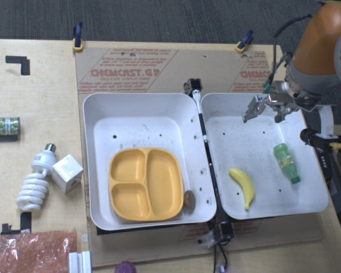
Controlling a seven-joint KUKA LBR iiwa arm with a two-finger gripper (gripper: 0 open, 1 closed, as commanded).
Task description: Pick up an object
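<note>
Hovering above the right bin [315, 201], the pincer [267, 108] is seen spread and empty; banana [243, 187] and green bottle [286, 162] remain unlifted.

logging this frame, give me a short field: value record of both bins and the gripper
left bin: yellow divided plate, small brown object at the plate's right edge
right bin: banana, green bottle lying on its side
gripper: above the right bin's far side, holding nothing, apart from both items
</note>
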